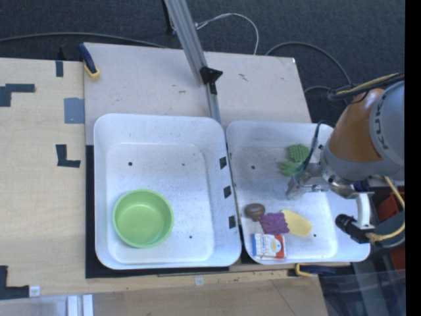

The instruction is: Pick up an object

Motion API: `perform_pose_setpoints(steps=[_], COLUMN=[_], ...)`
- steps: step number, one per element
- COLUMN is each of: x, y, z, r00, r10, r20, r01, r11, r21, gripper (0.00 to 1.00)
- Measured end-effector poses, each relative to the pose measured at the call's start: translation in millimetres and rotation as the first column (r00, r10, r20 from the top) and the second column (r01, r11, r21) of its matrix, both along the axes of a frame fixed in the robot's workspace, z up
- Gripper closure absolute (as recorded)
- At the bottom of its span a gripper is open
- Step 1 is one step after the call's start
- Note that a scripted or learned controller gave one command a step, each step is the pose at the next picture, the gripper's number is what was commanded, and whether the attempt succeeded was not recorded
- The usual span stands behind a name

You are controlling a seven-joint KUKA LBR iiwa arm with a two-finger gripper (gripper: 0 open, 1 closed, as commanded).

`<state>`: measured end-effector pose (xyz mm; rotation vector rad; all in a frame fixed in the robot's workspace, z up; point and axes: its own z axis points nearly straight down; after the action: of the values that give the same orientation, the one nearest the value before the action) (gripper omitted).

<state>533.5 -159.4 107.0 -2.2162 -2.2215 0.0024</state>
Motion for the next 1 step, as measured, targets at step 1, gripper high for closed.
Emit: perform_pose_setpoints(steps=[1], x=[-0.8], y=[1.9], z=[42.0], r00=[1.000], r10=[-0.001], r20=[0.006], r01=[0.001], r11=[1.000], r21=[-0.002], gripper=[1.00])
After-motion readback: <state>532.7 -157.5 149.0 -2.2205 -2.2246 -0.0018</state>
